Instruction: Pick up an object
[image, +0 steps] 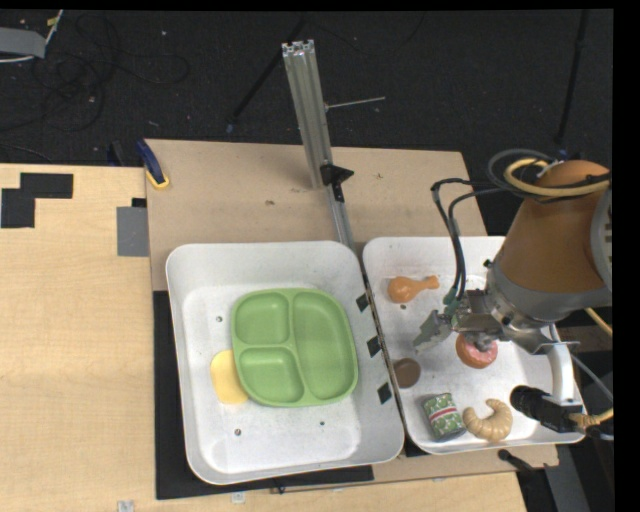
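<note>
Tool (452, 322) hangs over the right bin (385, 262), grip state unclear, beside a round red-and-white object (477, 350).

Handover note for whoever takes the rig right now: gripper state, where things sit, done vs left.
Gripper: low over the right bin, nothing visibly held.
Right bin: orange drumstick toy, red-and-white round piece by the wrist, brown disc, green can, croissant.
Left bin: green divided plate, yellow piece at its edge.
Done: nothing lifted.
Left: grasp and lift one object.

orange band (555, 225), grey arm (530, 300), black cables (455, 235)
</note>
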